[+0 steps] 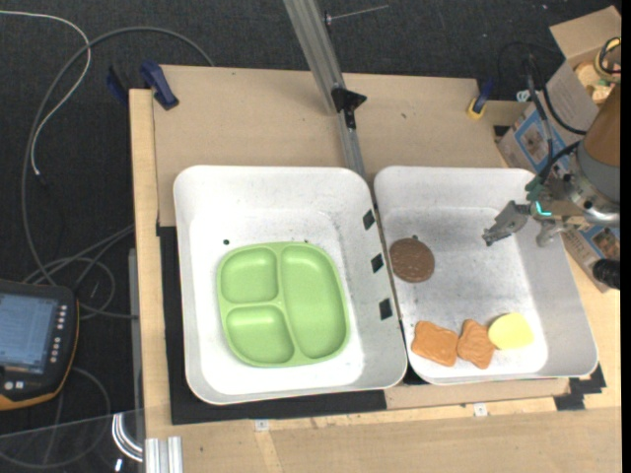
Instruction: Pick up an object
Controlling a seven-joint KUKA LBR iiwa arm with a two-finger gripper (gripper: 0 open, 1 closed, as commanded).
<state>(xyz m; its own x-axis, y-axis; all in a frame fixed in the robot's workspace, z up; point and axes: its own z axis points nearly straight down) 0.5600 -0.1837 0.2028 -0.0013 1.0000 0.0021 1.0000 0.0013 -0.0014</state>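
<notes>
The wooden bench [246, 116] carries two shallow white bins side by side. The left bin [197, 205] holds a light green divided plate [284, 304] with three compartments, lying flat toward the bin's 6 o'clock side. The right bin [444, 190] touches the left one along their shared edge, where small black clips sit.

The grey arm comes in from 3 o'clock, and its gripper [520, 225] hangs over the right bin's 2 o'clock area. Its two fingers are spread apart with nothing between them, one pointing toward 9 o'clock and the other toward 6 o'clock.

Inside the right bin, a round brown cookie-like disc [411, 260] lies at about 9 o'clock of the bin's floor, well apart from the gripper. At the bin's 6 o'clock edge, three small items lie in a row: an orange-brown cracker-shaped piece [435, 343], a second orange-brown piece [475, 343] touching it at 3 o'clock, and a yellow rounded object [510, 331] touching that one, again at 3 o'clock.
</notes>
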